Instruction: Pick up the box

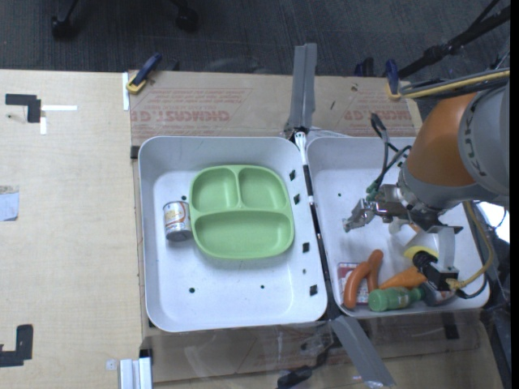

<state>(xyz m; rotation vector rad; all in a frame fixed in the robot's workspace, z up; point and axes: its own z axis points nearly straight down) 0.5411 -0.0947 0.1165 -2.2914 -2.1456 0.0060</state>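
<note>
Hovering low over the right bin (324, 217), the pincer (357, 217) points left with its fingers slightly parted and nothing between them. Down at the bin's front, the box (346, 270) lies flat, mostly covered by a hot dog (361, 279), carrot (401, 279) and green bottle (395, 299).

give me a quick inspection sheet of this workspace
surface: two white bins, left bin and right bin, on a board-covered bench
job's things: box partly visible under the hot dog, right bin
clutter: green divided plate, can, carrot, green bottle
grippers: gripper above right bin, nothing seen between fingers
cables: wires by the wrist
surroundings: dark carpet, chair base
</note>
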